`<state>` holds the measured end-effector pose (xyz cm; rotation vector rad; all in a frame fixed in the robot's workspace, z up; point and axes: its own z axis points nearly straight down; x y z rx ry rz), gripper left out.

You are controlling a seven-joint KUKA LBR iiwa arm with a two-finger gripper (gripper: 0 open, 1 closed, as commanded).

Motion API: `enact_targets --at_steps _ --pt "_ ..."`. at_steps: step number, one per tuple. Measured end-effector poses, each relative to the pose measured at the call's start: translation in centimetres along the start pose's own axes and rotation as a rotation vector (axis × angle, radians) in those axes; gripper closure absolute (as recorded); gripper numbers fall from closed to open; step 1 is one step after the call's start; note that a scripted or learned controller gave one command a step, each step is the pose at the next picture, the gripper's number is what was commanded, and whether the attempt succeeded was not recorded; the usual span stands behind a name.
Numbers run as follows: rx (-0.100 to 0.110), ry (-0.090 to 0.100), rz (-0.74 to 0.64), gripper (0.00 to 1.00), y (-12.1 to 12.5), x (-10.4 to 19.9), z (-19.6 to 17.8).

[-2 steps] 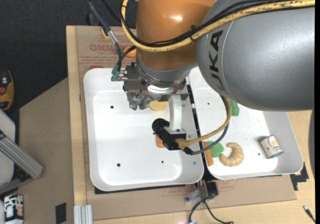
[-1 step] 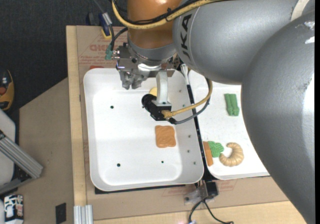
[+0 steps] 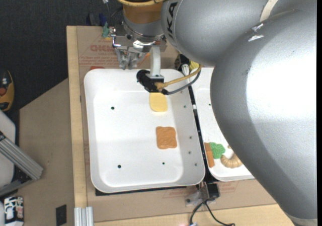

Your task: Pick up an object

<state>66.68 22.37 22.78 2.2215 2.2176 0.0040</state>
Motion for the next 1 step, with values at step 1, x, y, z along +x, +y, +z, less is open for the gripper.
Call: enact_targets --at_steps 1 --pt "0.011 -0.001 -0.001 1.00 -5.97 0.06 0.90"
